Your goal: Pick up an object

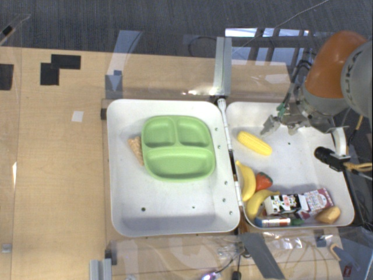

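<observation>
Bench: pale wooden bench top (52,174) under dark grey carpet at the back, with black square markings near its left rear corner.
Left bin: shallow white plastic bin (169,212) with rounded corners, lying just beside the right one along a shared metal divider.
Tray: light green plastic divided tray (176,147) with three compartments, lying flat in the rear half of the left bin.
Cracker: tan, speckled flat piece (136,149) tucked partly under the tray's left edge.
Right bin: shallow white plastic bin (303,162) holding the loose items.
Corn: yellow toy corn cob (254,143), lying at a slant alone in the rear-left part of the right bin, near the gripper but apart from it.
Bananas: two yellow toy bananas (249,182), curved along the right bin's left wall, one behind the other.
Red item: small red toy with a green top (264,181), touching the bananas.
Carton: small white and maroon printed carton (298,202), lying flat near the front wall.
Marker: red and blue pen-like stick (274,221) against the front wall.
Orange piece: small rounded orange-tan item (330,214) in the front-right corner.
Arm: grey arm with orange band (335,69), entering from the right above the right bin's rear.
Gripper: two-finger gripper (281,123) low over the rear of the right bin, fingers spread apart, with nothing between them.
</observation>
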`<state>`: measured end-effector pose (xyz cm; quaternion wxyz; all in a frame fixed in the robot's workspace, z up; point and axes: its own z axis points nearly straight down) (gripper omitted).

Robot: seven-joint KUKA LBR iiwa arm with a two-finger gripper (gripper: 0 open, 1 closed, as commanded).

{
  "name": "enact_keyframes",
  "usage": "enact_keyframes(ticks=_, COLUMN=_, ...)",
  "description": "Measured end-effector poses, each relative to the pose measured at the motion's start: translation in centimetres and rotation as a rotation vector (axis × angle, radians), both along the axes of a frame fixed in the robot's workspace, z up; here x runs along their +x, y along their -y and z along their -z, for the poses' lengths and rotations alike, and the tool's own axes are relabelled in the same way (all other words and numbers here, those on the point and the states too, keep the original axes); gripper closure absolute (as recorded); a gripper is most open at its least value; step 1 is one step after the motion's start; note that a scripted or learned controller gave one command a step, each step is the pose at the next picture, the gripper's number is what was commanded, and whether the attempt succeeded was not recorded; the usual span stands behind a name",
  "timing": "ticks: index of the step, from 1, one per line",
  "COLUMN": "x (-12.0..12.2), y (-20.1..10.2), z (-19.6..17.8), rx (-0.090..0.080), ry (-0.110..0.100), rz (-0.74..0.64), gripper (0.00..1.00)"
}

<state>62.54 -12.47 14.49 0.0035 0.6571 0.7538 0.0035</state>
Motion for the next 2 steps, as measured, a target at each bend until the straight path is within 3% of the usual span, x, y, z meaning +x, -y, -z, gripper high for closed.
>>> enact_keyframes(ticks=1, x=-1.4, y=-1.9, z=5.4, rx=-0.004, ry=0.005, rz=-0.139, gripper=0.00)
enact_keyframes(ticks=2, x=2.3, y=7.1, z=5.6, rx=-0.007, ry=0.001, rz=-0.366, gripper=0.00)
